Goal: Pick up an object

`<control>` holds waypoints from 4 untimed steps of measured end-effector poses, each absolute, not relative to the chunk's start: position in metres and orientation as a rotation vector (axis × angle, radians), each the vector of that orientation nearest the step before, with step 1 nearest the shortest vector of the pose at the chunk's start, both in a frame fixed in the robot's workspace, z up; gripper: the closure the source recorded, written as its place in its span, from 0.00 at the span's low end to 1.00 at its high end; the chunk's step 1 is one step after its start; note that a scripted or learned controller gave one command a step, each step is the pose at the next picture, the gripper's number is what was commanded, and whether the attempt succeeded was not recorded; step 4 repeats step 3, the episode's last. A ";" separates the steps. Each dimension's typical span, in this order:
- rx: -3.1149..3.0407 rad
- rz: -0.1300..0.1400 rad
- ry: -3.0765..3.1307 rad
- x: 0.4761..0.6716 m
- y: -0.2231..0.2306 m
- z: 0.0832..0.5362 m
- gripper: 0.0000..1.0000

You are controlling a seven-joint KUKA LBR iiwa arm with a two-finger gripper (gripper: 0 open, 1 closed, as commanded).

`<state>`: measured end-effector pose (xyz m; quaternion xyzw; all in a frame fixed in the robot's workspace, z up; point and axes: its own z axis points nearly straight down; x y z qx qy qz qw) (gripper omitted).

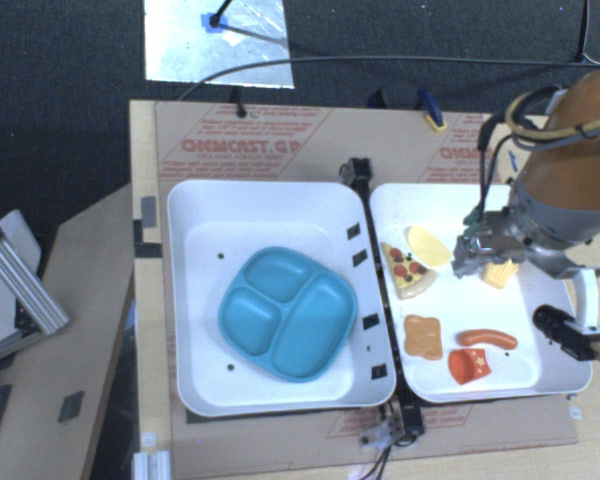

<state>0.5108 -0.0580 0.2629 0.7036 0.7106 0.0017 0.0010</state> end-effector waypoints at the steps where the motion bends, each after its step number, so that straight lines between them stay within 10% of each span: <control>1: 2.211 0.003 2.233 0.524 -0.009 0.245 1.00; 4: 2.210 0.003 2.233 0.538 0.102 0.231 1.00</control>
